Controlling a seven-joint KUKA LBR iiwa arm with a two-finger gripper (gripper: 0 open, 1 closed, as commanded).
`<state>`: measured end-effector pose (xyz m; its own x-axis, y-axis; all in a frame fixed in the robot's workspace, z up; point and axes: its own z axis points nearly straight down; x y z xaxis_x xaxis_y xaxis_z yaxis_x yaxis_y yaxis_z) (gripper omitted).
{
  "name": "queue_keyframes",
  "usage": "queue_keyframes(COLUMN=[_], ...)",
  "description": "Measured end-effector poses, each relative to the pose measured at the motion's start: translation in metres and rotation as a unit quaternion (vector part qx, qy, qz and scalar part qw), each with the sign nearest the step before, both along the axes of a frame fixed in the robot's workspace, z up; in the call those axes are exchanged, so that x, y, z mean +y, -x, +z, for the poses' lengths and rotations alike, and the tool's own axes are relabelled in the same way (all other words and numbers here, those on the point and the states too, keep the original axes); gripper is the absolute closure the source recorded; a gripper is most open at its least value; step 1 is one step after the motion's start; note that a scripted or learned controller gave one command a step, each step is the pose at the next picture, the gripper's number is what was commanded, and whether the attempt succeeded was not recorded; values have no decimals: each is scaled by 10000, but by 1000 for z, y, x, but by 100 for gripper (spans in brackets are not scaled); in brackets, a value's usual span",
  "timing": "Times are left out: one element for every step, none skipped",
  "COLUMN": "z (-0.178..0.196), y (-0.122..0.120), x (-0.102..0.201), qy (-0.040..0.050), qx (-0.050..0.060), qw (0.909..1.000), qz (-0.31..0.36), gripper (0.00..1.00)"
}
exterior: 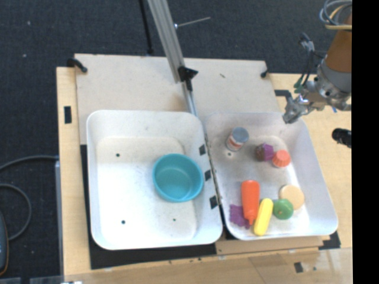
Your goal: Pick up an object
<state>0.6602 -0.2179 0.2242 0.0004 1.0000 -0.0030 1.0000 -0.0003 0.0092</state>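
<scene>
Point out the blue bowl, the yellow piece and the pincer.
blue bowl (177, 177): camera view, inner floor of the bowl.
yellow piece (263, 216): camera view, middle of its body.
pincer (290, 116): camera view, at its fingertips.

Dark carpet floor (71, 16), wooden bench (65, 176)

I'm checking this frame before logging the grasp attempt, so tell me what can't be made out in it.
- Gripper, camera view: too small and blurred above the right bin's far corner to tell how its fingers stand.
- Arm: cut off by the view's right edge.
- Purple piece: partly covered by the orange cylinder and yellow piece, shape unclear.
- Small can: label too blurred to read.
</scene>
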Motion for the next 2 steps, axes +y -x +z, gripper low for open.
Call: queue_keyframes(z=[42, 50], y=[-1, 5], x=[-1, 52], qy=[-6, -18], qx=[13, 37], qw=[10000, 10000], qz=[16, 34], gripper=[100, 100])
